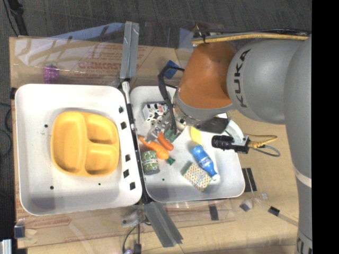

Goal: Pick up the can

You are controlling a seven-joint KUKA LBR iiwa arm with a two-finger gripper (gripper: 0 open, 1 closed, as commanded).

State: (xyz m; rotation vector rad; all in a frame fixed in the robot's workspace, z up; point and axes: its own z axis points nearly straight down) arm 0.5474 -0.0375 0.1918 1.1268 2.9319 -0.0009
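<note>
The can lies at the right bin's left wall, just below the carrots, so we judge we're in approach, w/ the gripper needing to drop lower-left. We can't tell its finger state, the orange wrist band hides most of it; the can label's too small to read

Robot lab: KUKA arm, bins

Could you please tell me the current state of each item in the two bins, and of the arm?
Small green-labelled can: upright in the right white bin, near the divider, free.
Orange toy carrots: lying above the can.
Blue plastic bottle: lying on its side.
Patterned pouch: lying flat, beside the bottle.
Yellow divided tray: flat in the left white bin.
Gripper: low over the carrots.
</note>
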